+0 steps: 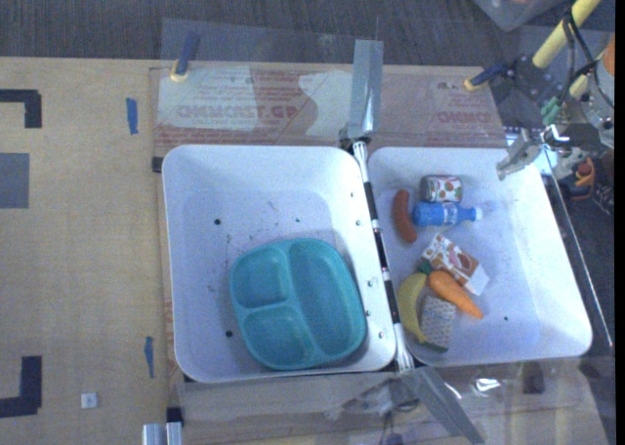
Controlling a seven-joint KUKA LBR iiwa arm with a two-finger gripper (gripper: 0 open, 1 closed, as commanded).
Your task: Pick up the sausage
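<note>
Red sausage (401, 215) lies by the right bin's (547, 267) left wall, unpicked; claw (527, 150) hovers spread at its far-right corner.

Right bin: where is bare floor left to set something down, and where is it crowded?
The right bin has bare floor along its right side, right of the blue bottle and carrot. It is crowded on the left: sausage, small can, snack packet and banana cluster there. The tool hovers at the top-right corner.
</note>
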